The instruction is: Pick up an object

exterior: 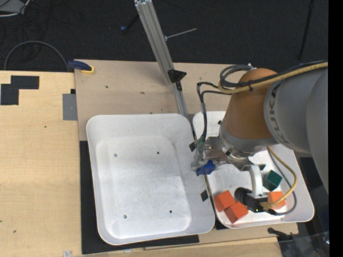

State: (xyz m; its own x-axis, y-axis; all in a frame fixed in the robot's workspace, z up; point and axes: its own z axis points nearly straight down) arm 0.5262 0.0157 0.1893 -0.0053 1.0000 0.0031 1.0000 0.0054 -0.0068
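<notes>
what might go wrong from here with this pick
1. The gripper is close by the right bin's left wall, at a small blue object. Whether it holds that object is unclear. A weak hold so near the wall may drop it, or the gripper may scrape the wall.
2. An orange block lies against a second orange block, so going for one would probably shove the other.
</notes>
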